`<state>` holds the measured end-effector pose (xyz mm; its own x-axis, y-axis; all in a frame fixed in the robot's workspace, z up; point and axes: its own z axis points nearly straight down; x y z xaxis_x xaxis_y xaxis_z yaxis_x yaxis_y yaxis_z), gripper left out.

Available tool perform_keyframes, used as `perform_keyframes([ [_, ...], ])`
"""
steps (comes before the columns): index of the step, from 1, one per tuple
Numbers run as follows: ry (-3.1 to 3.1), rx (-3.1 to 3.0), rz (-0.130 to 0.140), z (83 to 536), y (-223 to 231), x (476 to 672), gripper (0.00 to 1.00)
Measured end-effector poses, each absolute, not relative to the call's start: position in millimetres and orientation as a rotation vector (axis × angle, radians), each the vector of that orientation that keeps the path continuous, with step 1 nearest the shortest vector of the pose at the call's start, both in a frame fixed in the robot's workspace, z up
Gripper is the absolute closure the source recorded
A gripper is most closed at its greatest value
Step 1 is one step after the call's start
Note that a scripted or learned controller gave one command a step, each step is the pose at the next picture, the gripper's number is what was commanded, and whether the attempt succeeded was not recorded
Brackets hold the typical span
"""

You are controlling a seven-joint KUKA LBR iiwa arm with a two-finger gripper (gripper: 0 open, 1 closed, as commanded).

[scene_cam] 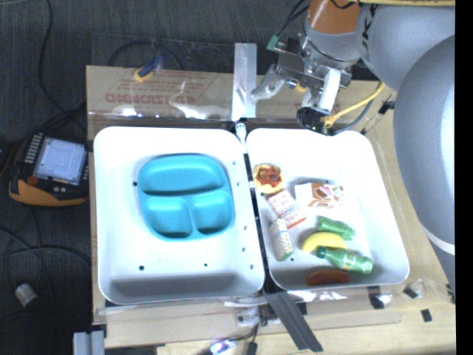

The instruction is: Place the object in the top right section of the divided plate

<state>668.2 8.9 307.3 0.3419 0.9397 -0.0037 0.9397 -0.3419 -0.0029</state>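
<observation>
above the back rim of the right bin (384,168), the gripper (307,87) hangs with nothing visibly between its fingers, though whether they are open or closed i cannot tell. no object is picked yet: the toy foods, among them a banana (323,239) and a green bottle (346,259), lie in that bin, while the blue divided plate (185,194) sits in the left bin (118,265). i judge the arm should descend straight over one well-separated item, grip its narrow width, then lift clear of the shared wall.

Light: bright, even, from overhead
Glare: white bins (103,220) nearly blown out; sheen on plastic sheet (170,98)
Shadows: soft, faint
Focus: slightly soft overall; arm (436,124) at right blurred
</observation>
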Motion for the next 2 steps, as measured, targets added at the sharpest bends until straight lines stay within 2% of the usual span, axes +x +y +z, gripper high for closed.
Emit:
perform_keyframes([
  [1,-1.852,-2.540,0.007,354,72,668.4,0.00],
  [2,-1.635,-2.684,0.008,376,44,668.3,0.00],
])
